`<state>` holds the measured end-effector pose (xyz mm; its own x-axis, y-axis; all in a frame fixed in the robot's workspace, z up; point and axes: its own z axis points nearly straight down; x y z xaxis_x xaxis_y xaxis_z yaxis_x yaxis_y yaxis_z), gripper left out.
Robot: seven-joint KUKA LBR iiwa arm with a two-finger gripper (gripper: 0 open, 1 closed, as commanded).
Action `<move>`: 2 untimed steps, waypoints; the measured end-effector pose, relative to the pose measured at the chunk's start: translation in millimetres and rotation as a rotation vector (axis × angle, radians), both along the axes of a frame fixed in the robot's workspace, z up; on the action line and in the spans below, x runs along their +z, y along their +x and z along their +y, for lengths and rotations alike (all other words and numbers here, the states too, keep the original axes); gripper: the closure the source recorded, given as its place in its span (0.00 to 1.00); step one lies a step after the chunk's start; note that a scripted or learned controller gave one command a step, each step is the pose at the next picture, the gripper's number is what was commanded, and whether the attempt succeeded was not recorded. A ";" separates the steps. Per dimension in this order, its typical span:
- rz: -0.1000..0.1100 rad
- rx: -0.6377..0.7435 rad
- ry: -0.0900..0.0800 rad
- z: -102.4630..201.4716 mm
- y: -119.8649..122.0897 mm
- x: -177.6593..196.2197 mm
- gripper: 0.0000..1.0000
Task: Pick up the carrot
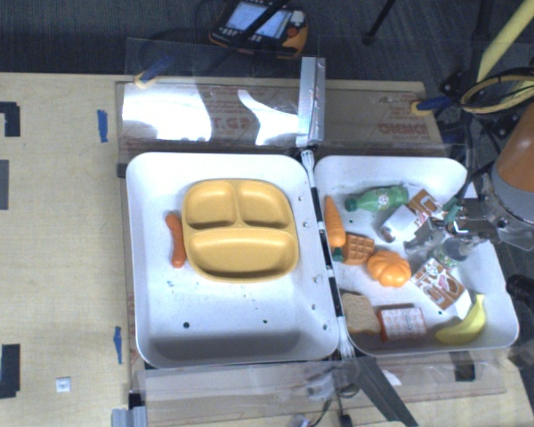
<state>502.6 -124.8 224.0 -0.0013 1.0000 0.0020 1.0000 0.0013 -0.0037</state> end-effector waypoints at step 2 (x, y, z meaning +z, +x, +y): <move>-0.055 -0.132 -0.007 -14.4 66.2 -117.5 0.00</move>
